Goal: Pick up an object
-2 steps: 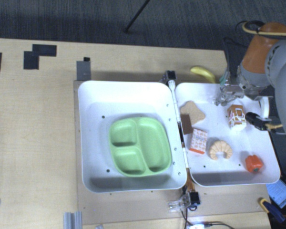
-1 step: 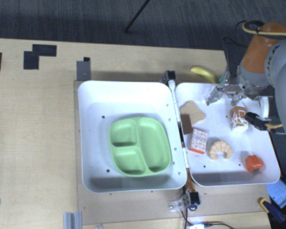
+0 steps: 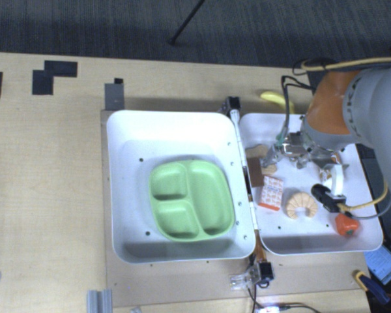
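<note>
Pincer [image 3: 278,154] over right bin [image 3: 300,237], near red-white packet [image 3: 270,193] and croissant [image 3: 302,204]; can't tell its opening or any hold.

left bin [image 3: 127,132]: on bench [image 3: 45,175], divided plate [image 3: 191,199] in its middle | right bin [image 3: 293,238]: just beside left bin, on its right | packet [image 3: 270,193]: in right bin, left part | croissant [image 3: 302,204]: just right of packet | small lump [image 3: 346,224]: right bin, front right corner | banana [image 3: 274,98]: on bench, behind right bin
</note>
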Robot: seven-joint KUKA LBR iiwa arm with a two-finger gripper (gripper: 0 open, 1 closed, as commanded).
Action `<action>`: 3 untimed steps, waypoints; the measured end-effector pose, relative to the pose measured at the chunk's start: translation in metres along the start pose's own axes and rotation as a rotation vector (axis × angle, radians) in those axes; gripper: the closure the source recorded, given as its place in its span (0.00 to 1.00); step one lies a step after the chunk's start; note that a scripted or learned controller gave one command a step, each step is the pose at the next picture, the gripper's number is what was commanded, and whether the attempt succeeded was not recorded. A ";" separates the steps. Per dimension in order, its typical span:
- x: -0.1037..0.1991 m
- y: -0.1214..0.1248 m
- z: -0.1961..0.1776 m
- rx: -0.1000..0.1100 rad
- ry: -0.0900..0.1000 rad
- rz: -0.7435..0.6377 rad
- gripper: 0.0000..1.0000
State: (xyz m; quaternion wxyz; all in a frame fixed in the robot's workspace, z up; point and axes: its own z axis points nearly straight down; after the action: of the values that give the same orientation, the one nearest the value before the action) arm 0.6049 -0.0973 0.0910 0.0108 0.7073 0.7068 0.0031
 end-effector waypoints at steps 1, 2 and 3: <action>0.004 0.002 -0.011 0.000 0.008 -0.004 1.00; -0.064 0.042 -0.023 0.015 0.009 -0.003 1.00; -0.109 0.066 -0.040 0.015 0.009 -0.004 1.00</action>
State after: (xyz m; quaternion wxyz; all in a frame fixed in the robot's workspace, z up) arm 0.6699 -0.2060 0.1340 0.0024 0.7059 0.7083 0.0012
